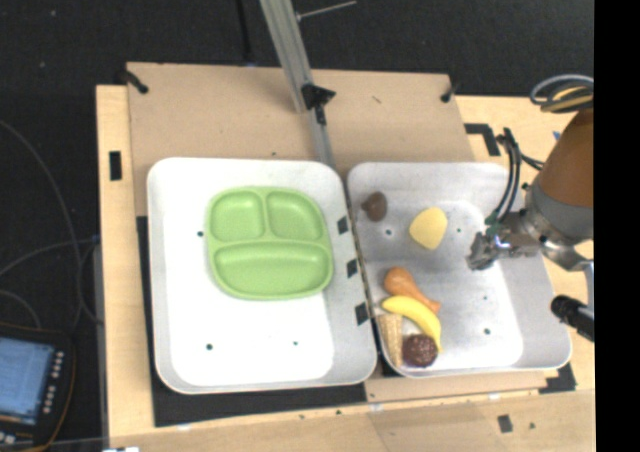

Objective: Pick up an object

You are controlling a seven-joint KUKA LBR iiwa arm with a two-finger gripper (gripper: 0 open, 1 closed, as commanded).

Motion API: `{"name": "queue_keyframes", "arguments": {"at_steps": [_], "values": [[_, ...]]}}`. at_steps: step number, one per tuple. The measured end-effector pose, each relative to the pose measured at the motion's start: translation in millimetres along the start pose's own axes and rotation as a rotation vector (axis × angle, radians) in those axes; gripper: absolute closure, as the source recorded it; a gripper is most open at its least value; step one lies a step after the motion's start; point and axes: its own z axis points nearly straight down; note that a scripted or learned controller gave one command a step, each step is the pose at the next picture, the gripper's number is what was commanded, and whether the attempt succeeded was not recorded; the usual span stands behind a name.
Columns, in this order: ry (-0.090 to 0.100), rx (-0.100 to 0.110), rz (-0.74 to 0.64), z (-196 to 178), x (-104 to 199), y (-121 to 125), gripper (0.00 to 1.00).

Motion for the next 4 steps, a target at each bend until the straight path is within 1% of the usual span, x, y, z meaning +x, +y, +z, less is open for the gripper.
{"name": "queue_keyframes", "arguments": {"at_steps": [1,2,3,4], "values": [[0.0,-0.001,0.0,-51.6,7.2,7.6,1.0],[-0.001,-0.001,0.0,-116.2,2.5,10.8,1.0],[0.001,0.005,-0.002,-120.8,1.6,11.5,1.0],[0.003,0.007,-0.002,-102.7,48.7,25.2,1.0]]}}
